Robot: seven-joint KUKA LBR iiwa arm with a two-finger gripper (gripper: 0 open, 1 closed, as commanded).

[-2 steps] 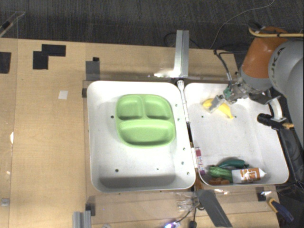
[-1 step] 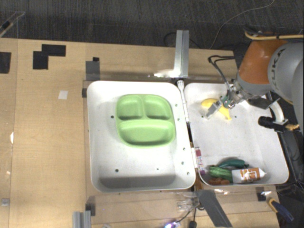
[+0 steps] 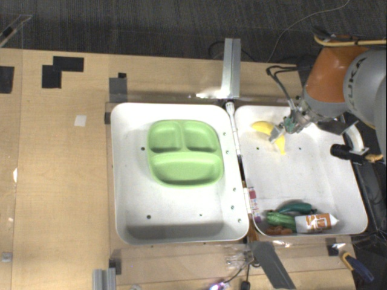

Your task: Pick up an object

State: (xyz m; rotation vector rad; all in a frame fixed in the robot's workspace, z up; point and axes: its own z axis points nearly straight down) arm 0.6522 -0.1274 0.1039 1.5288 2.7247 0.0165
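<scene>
A yellow banana (image 3: 269,135) is seen in the right bin (image 3: 314,180), toward its 11 o'clock corner. The tool (image 3: 291,124) is placed at the banana's 3 o'clock side, just beside it; its state cannot be told. A green divided plate (image 3: 183,151) is held in the left bin (image 3: 127,180). A white bottle (image 3: 315,222) and green items (image 3: 289,213) are gathered at the right bin's 6 o'clock edge.

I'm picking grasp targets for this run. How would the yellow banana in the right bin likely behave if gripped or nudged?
The banana looks like a smooth toy, so probably light and stiff, and somewhat slippery. Its curved shape suggests it may pivot or slide on the right bin floor if nudged off-centre. The tool sits right by it, near the bin's far wall, leaving little room to approach.
</scene>
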